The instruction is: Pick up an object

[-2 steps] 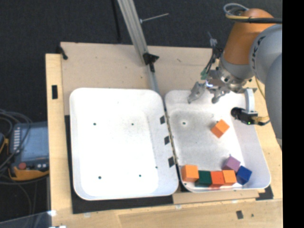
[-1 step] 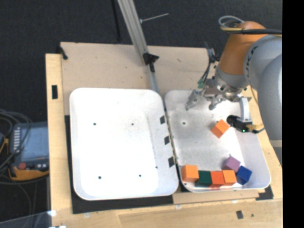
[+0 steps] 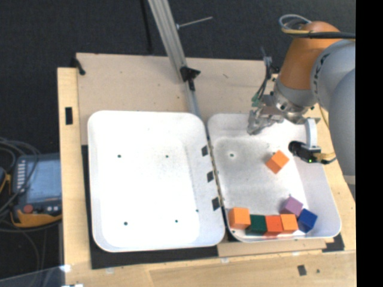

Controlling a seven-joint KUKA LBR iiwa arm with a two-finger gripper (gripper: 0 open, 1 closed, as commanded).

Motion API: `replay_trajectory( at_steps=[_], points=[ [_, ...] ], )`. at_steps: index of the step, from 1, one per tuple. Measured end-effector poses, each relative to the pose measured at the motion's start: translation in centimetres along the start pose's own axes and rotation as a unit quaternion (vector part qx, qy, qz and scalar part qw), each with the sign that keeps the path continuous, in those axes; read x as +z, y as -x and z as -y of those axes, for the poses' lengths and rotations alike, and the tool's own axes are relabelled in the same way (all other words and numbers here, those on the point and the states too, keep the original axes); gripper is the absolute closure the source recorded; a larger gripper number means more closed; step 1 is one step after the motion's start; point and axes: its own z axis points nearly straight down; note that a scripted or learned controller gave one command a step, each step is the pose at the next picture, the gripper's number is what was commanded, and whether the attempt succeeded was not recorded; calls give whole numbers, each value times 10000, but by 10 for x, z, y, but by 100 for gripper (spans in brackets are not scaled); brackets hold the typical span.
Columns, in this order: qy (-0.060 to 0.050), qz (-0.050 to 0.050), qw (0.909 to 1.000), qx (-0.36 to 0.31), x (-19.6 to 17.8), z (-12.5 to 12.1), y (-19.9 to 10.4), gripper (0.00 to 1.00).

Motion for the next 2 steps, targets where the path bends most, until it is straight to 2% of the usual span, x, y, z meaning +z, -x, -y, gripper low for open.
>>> replay_trajectory(
  at_steps=[1, 2],
  points=[
    [6, -9, 10000, 14, -45, 3, 4, 100],
    [-5, -13, 10000, 7, -51, 2, 4, 100]
  ],
)
